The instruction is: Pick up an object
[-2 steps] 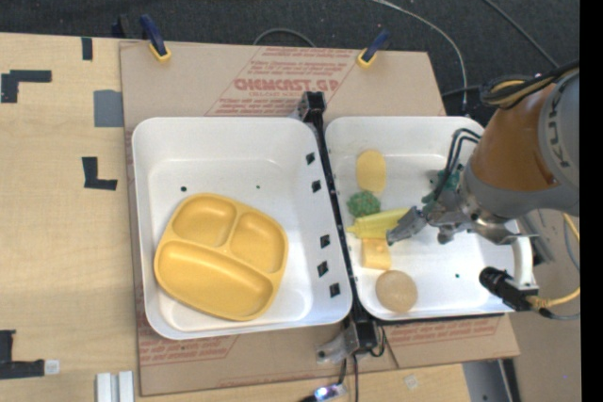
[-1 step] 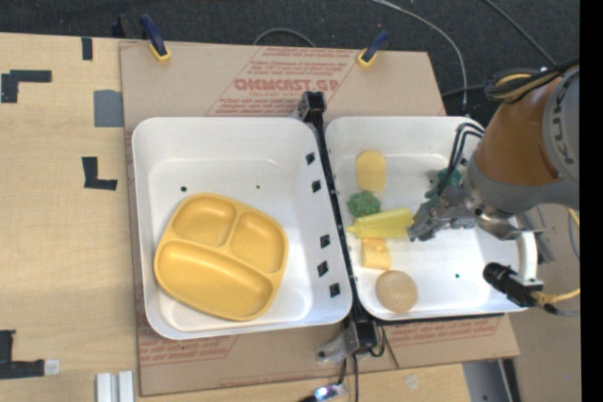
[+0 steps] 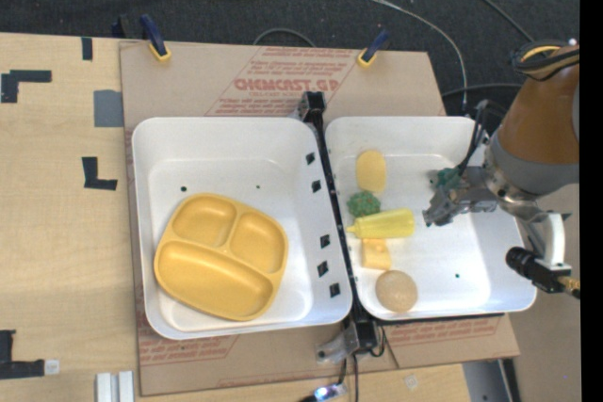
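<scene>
The right bin (image 3: 471,292) holds several toy foods along its left side: a pale yellow oval (image 3: 371,170), a green broccoli piece (image 3: 364,202), a yellow corn cob (image 3: 383,224), a small orange-yellow block (image 3: 377,253) and a tan round ball (image 3: 397,290). My gripper (image 3: 439,205) hangs over the right half of this bin, to the right of the corn cob and apart from it. Nothing shows between its dark fingers.
A yellow divided plate (image 3: 220,254) lies in the left bin (image 3: 170,146). A black divider (image 3: 325,202) runs between the bins. Two clamps (image 3: 155,40) (image 3: 372,47) grip the cardboard at the back. The arm's orange band (image 3: 546,108) stands at the right.
</scene>
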Tool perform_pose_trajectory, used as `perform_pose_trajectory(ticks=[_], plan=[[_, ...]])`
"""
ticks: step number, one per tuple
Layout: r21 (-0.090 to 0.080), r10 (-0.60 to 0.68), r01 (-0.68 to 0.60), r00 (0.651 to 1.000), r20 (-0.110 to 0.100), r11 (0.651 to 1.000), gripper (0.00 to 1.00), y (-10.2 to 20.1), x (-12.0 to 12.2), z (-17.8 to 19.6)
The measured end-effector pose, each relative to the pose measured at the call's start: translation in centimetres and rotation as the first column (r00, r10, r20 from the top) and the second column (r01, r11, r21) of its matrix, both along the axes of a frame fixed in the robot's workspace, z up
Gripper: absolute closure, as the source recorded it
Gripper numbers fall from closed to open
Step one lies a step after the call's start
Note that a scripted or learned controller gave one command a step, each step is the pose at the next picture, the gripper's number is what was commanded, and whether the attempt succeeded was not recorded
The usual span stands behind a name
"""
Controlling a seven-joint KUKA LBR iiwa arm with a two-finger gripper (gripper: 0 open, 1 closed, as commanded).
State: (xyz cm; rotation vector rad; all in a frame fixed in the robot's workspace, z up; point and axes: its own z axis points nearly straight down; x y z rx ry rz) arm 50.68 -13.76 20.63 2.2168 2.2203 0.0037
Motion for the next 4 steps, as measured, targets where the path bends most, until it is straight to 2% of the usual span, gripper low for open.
perform_pose_trajectory(ticks=[1, 2, 4], plan=[[0.001, -0.001, 0.001, 1.000, -0.006, 1.000, 1.00, 0.1, 0.0, -0.3], [0.003, 0.004, -0.004, 1.000, -0.007, 1.000, 1.00, 5.3, 0.3, -1.0], [0.003, 0.007, -0.007, 1.000, -0.005, 1.000, 1.00, 17.2, 1.2, 1.3]])
